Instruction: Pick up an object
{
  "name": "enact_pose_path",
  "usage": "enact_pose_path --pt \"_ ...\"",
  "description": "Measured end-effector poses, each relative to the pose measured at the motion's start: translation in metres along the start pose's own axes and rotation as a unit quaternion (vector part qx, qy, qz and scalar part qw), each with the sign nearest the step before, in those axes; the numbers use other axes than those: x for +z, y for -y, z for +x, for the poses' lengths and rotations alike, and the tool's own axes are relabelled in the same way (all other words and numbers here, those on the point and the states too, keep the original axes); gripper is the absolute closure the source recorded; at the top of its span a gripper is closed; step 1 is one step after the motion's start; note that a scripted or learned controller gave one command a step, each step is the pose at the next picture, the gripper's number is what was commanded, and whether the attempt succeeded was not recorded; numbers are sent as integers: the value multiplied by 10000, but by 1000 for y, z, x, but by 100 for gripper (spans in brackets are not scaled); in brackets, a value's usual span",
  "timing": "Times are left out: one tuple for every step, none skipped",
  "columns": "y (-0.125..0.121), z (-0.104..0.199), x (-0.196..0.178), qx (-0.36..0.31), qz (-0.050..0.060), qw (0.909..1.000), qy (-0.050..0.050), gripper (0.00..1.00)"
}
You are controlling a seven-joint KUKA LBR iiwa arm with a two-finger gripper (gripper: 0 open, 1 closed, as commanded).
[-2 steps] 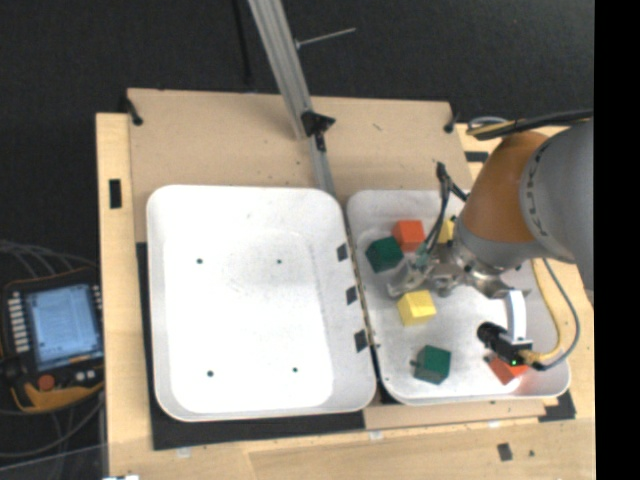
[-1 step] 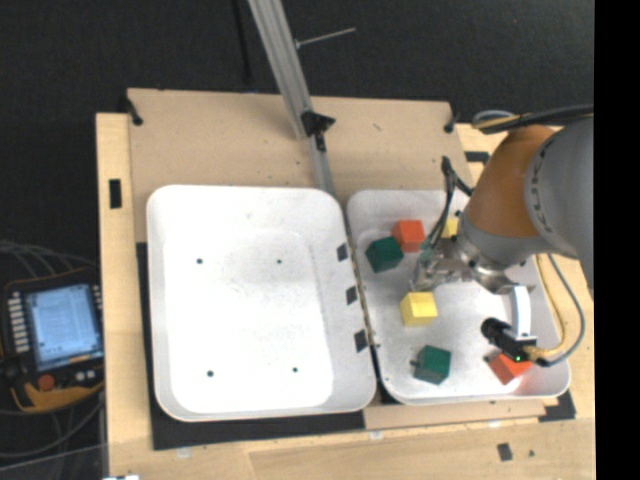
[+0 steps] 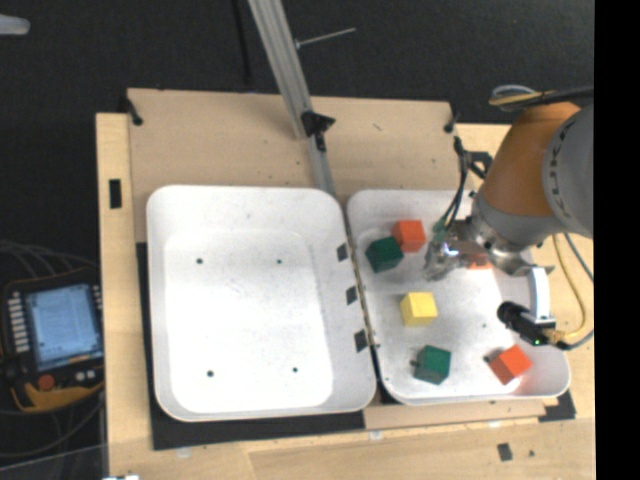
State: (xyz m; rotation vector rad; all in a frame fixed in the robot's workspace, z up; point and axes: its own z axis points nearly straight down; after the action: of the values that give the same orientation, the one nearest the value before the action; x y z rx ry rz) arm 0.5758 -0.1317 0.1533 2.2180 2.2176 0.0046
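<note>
Arm: reaches in from the right, orange band above the wrist.
Gripper: pointed downward, low, at the arm's left end.

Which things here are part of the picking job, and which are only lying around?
For the job: gripper; right bin; its blocks: orange block, green block, yellow block, second green block, second orange block.

Lying about: left bin; handheld screen; metal pole.

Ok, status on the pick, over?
Gripper low in right bin, nothing seen held. Orange cube, green cube close beside it. Yellow cube loose.
</note>
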Motion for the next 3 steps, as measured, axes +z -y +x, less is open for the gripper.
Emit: enact_pose_path --pt "1 2 -64 -14 -16 10000 3 100" --pt "0 0 -78 -16 12 10000 -4 100" --pt "-3 54 -70 -32 24 10000 -12 100"
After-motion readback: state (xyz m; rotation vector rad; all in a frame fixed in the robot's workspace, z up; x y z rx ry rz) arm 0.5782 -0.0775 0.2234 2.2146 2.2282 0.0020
